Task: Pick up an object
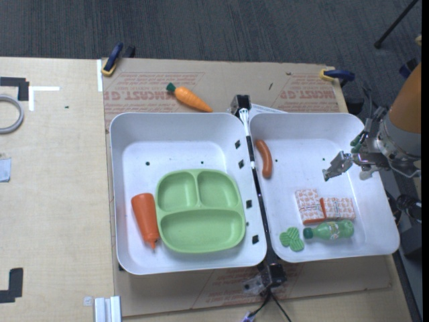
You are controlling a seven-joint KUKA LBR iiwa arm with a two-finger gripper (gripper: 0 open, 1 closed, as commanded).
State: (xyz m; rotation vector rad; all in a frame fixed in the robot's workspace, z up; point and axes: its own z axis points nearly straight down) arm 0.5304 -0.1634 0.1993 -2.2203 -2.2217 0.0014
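Two white bins sit side by side in the camera view, the left bin [120,180] holding a green divided plate [200,210] with an orange carrot [145,219] just beside it. The right bin [315,127] holds a sausage [265,158] near the divider, plus a tight cluster at the bottom: two cracker packs [324,207], a green bottle [330,231] and a green leafy piece [291,239]. Another carrot [189,97] lies outside on the cardboard [154,86]. The gripper [336,166] hovers over bare bin floor at the right side, carrying nothing; whether it is open or closed I cannot tell. Judging from this, a descent here would likely grab nothing. Aimed at the cluster, it might nudge neighbours or let the round bottle roll away.
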